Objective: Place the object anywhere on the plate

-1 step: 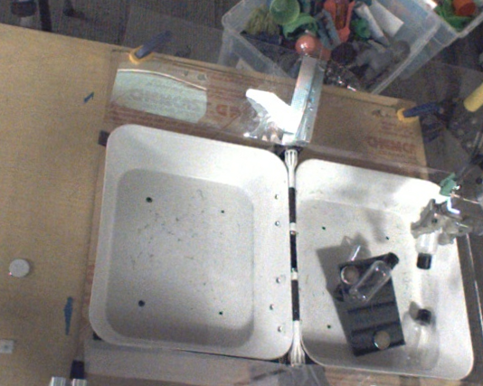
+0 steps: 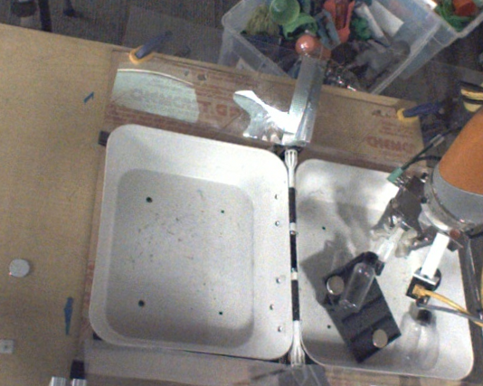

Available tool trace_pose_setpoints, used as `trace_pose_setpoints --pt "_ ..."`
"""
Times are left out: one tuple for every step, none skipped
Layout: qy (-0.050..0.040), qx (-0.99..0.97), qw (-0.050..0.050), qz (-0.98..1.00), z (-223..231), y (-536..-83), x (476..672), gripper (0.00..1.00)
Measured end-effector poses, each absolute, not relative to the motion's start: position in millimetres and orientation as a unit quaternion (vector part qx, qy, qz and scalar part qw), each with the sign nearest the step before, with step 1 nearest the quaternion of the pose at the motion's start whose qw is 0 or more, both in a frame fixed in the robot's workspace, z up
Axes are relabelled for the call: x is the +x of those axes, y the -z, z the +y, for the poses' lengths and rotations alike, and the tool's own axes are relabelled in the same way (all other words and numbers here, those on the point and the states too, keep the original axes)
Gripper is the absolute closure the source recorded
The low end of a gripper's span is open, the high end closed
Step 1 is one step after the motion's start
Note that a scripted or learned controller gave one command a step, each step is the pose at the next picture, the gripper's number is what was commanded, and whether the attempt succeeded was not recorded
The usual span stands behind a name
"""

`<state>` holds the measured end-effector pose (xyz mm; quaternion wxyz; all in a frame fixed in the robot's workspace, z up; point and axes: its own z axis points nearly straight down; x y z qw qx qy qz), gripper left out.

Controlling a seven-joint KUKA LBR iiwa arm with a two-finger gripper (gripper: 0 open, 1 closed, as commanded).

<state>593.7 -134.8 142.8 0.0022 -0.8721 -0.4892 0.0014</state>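
Observation:
A flat black rectangular piece point(image 2: 365, 320), which may be the plate, lies tilted in the right bin point(image 2: 443, 359), with a small round disc near each end. A small clear object point(image 2: 357, 282) rests on its upper part. My gripper point(image 2: 405, 259) hangs just above and to the right of them, at the right bin's middle right. Its pale fingers point(image 2: 431, 258) stand apart, open, with nothing between them. The clear object is just left of the left fingertip; I cannot tell whether they touch.
The left bin point(image 2: 113, 304) is a white tray sharing a wall with the right bin. A clear tub of colourful toys point(image 2: 343, 21) stands behind the bench. A metal bracket point(image 2: 303, 106) rises at the far edge between the bins.

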Motion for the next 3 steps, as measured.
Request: trace_pose_setpoints --pt "-0.0008 -0.957 0.0 -0.292 -67 -184 591.1 1.0" --pt "-0.0013 -0.987 0.0 -0.161 -4 -184 606.4 1.0" --pt "0.0001 -0.995 0.0 -0.1 52 -197 584.1 1.0"
